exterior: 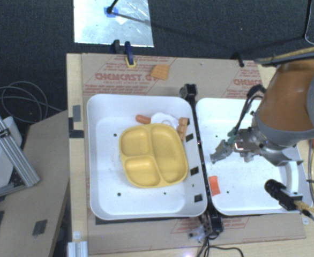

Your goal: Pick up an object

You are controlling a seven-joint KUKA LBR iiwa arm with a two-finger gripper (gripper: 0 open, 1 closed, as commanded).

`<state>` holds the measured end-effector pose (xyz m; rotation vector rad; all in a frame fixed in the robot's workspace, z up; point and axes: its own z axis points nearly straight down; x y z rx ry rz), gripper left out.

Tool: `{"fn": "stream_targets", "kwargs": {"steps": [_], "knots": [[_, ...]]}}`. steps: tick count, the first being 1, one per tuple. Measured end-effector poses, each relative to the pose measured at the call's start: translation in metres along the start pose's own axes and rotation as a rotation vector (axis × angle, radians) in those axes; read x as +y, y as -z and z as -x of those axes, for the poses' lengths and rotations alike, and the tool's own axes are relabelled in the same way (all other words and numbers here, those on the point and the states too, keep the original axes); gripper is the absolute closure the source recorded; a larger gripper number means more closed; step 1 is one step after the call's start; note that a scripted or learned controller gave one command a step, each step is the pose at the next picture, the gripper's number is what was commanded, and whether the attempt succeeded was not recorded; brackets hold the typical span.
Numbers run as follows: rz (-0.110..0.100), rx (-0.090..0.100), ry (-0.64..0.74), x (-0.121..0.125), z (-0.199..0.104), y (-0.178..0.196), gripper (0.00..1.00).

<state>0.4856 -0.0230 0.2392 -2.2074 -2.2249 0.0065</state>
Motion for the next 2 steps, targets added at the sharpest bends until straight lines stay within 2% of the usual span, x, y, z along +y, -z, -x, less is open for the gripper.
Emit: {"fn": "stream_targets", "kwargs": {"steps": [1, 2], "knots": [[0.020, -0.006, -0.011, 0.001, 0.055, 0.092, 0.00], [0.000, 0.001, 0.002, 0.000, -0.021, -0.011, 0.00]]}}
